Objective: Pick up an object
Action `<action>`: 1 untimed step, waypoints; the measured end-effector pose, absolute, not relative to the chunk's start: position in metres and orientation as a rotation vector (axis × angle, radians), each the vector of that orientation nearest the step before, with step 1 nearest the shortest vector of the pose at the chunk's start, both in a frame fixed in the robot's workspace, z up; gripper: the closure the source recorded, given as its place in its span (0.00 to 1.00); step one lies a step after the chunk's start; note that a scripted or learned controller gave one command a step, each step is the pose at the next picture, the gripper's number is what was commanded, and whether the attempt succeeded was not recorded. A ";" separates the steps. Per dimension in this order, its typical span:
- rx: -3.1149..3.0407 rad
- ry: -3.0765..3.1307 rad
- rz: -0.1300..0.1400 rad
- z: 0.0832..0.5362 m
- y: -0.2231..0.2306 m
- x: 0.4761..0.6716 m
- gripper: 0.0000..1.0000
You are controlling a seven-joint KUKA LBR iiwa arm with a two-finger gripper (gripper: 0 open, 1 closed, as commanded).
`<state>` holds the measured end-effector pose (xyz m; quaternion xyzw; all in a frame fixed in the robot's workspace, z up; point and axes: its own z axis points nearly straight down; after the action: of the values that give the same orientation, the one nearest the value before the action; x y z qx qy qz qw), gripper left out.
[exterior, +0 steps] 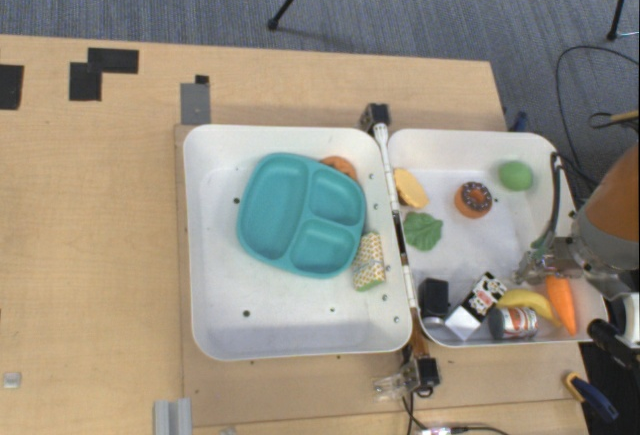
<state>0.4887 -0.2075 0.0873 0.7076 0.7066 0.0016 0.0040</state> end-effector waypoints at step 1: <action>2.217 2.214 0.005 0.087 -0.207 0.489 0.00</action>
<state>0.4887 -0.2075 0.0873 0.7075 0.7067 0.0016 0.0039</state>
